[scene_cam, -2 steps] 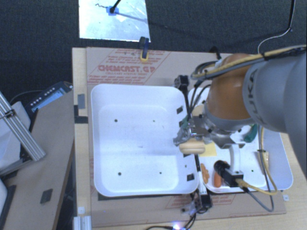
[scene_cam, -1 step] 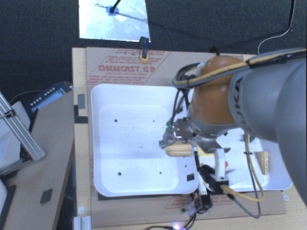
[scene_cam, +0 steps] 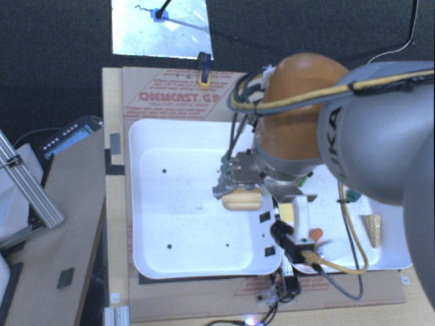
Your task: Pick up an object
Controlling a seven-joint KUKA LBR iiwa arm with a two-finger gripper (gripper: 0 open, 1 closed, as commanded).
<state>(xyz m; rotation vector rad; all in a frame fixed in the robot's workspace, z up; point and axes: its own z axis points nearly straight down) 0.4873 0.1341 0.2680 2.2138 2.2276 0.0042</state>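
Observation:
My gripper hangs over the right edge of the left bin, under the arm's orange band. A tan, roll-shaped object lies crosswise at the gripper's tip, and a grey fingertip presses on its left end. The roll sits between the fingers and overlaps the rim between the two bins. The arm's body hides the gripper's right side.
The right bin holds a yellow block, a small orange piece, a tan cone and a green bit. The grey arm covers much of that bin. Cables loop along the front edge.

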